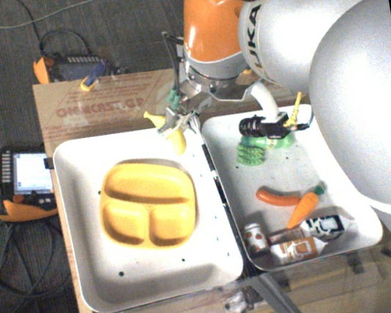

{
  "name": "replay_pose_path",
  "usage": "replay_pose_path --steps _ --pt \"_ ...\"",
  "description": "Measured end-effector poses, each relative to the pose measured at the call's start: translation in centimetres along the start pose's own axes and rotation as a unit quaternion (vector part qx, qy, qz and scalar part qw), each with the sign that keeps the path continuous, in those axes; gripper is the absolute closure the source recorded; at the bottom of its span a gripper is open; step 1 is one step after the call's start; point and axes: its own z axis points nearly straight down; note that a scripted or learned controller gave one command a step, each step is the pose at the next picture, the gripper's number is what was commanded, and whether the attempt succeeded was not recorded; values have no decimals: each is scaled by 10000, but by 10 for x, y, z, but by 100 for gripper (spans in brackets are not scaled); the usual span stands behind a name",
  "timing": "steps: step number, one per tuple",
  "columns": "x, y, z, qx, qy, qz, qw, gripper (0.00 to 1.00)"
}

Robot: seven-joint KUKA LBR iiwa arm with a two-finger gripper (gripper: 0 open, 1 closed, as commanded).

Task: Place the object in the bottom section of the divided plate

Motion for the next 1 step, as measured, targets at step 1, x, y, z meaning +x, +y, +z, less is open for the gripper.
replay_pose_path --steps 1 --pt "0 0 0 -1 -1 0 10000 0"
